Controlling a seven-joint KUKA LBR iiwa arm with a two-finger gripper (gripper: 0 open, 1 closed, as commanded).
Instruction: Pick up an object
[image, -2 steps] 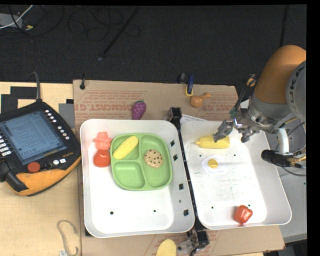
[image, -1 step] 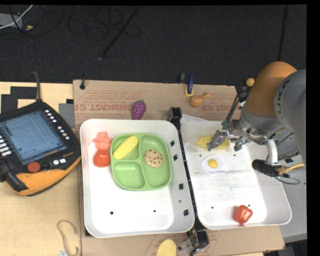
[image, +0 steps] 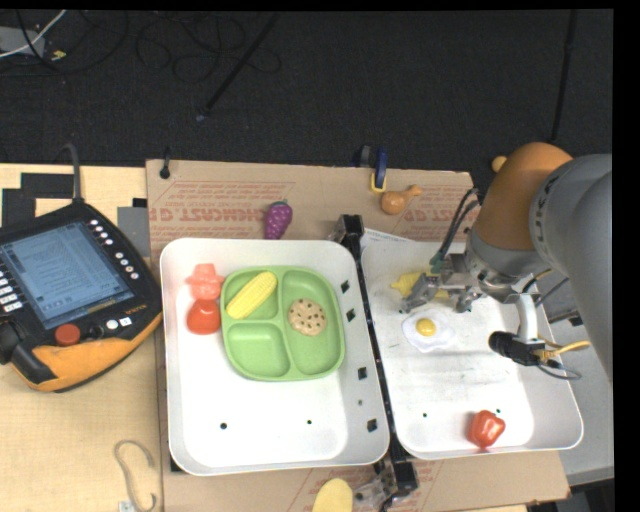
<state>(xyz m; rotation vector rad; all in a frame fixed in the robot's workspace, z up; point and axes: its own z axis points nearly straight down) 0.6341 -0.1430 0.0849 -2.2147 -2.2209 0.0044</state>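
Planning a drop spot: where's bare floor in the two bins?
Left bin: the front strip below the green tray. Right bin: the middle, between fried egg and red pepper. Crowded: right bin's back, where the tool sits near the egg.

2 white bins (image: 180, 400), 1 green tray (image: 270, 355)

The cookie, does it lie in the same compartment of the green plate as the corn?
No, the cookie lies in the upper right compartment of the green plate, while the corn lies in the upper left one.
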